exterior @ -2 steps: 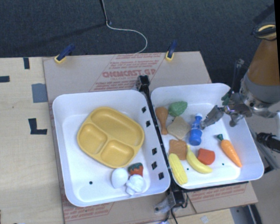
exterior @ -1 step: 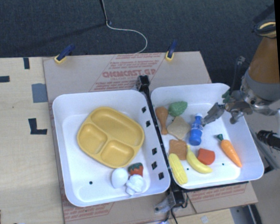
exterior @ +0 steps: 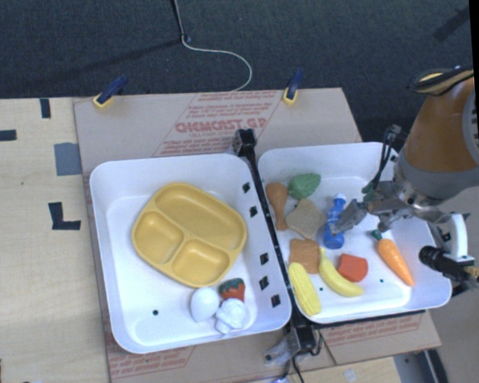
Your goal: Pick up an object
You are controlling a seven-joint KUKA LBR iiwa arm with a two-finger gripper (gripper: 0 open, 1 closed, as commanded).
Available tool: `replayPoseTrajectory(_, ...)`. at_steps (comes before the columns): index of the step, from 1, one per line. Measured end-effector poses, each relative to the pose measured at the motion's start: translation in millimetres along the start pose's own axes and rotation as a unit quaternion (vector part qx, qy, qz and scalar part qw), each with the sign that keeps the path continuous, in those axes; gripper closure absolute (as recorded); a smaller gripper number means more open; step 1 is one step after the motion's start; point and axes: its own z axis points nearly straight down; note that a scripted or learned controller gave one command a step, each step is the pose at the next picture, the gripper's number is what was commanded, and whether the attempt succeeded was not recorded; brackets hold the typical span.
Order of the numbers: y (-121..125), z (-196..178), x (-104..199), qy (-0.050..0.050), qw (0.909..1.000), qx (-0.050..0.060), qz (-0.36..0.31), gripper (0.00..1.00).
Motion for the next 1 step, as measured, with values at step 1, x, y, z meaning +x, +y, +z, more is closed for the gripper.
replayPoseTrajectory(1,-3.0,64.1,-1.3,0.0,1.0,-0.001,0.0,0.0)
